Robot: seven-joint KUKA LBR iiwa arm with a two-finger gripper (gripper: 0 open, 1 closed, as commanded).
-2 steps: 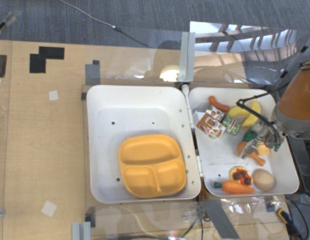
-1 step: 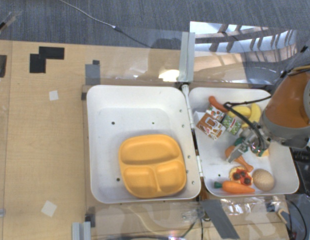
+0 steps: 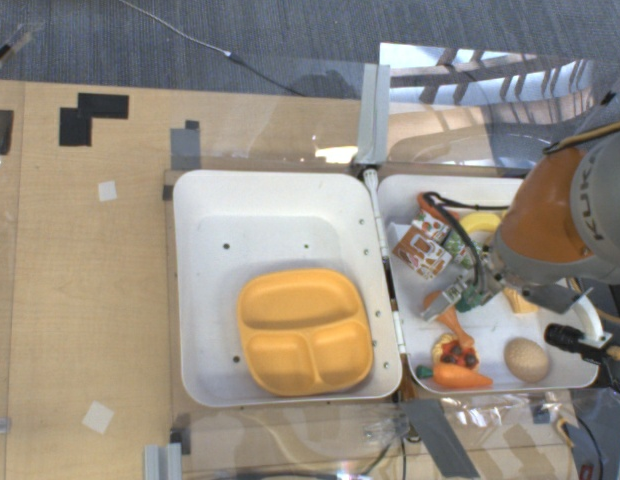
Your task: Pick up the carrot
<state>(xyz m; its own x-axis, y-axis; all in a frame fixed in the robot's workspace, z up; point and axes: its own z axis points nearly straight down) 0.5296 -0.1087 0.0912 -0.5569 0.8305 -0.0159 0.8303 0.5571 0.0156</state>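
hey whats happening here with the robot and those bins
A grey arm with an orange band reaches in from the right over the right bin. Its gripper hangs low among the items there, just above the carrot, which lies at the bin's front edge. The left bin holds a yellow divided tray.

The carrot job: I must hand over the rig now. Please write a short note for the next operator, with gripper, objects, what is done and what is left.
Gripper: low in the right bin, just above the carrot; no object is seen between its fingers.
Carrot: lying at the near edge of the right bin, beside a beige egg-shaped item. A printed carton and a banana lie further back.
Left bin: holds a yellow divided plate.
Done: arm is over the right bin.
Left: grasp and lift the carrot.
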